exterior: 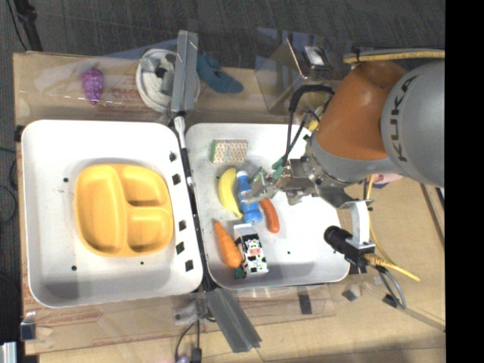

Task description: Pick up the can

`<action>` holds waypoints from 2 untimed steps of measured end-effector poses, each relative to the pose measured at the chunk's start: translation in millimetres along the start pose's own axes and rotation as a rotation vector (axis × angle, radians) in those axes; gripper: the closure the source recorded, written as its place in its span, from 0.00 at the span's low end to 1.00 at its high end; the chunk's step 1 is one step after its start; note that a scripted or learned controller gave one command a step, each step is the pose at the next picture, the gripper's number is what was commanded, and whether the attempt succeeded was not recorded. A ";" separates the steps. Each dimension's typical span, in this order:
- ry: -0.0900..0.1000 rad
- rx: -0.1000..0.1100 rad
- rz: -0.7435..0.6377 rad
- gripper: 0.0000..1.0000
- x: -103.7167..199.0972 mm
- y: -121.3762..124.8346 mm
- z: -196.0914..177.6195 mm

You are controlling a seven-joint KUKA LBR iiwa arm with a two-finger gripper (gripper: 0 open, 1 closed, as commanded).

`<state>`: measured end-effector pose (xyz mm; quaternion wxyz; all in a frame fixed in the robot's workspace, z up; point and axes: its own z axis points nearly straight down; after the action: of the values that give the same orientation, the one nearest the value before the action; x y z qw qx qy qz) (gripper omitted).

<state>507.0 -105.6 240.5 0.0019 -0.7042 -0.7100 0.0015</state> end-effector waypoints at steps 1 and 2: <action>-0.001 -0.003 0.465 0.00 -48.0 35.6 12.6; 0.000 0.000 0.409 0.00 -73.3 80.8 111.7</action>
<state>587.8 -178.2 128.4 0.0016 -0.8338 -0.5521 0.0021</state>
